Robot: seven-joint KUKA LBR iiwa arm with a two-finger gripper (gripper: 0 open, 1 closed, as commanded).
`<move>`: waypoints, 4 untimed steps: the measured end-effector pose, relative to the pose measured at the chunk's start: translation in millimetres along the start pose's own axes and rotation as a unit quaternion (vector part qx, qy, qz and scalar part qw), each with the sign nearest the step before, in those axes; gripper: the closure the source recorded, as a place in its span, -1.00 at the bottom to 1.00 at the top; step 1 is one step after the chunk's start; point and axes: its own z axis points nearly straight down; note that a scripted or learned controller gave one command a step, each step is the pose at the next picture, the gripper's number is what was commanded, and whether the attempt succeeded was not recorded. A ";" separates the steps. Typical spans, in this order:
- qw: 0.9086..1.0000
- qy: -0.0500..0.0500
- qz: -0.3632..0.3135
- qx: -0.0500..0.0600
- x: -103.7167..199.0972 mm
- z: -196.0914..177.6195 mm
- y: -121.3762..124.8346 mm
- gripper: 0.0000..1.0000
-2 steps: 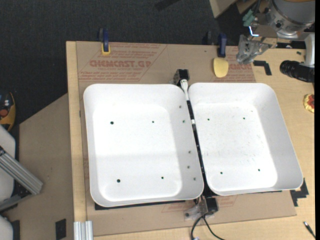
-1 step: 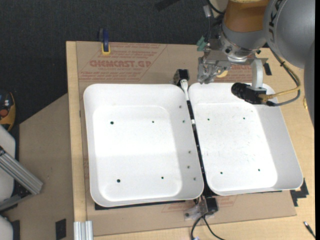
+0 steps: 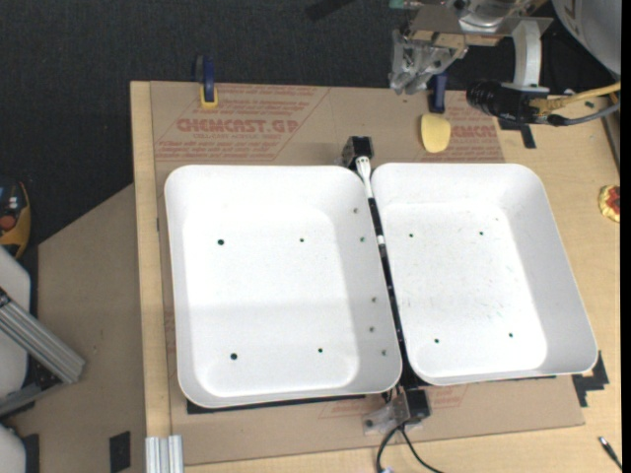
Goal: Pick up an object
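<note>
Dark carpet lies beyond the far edge of the bench (image 3: pixel 246 126), whose brown top carries red lettering along that far side. Two shallow white bins sit side by side on it, touching along a black seam: the left bin (image 3: pixel 177 264) and the right bin (image 3: pixel 562 294). Each shows a bare white floor with four small dark dots. No object to pick can be made out inside either bin. A blue and yellow clamp (image 3: pixel 206 80) grips the bench's far edge near its left corner. Another yellow clamp pad (image 3: pixel 435 132) rests just beyond the right bin's far rim. The gripper (image 3: pixel 419 65) hangs above the bench's far edge, close to that pad, well clear of both bins; nothing shows between its tips, and how far they stand apart cannot be told.
</note>
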 end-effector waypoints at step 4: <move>1.000 0.000 0.004 0.004 90.1 110.3 -90.3 1.00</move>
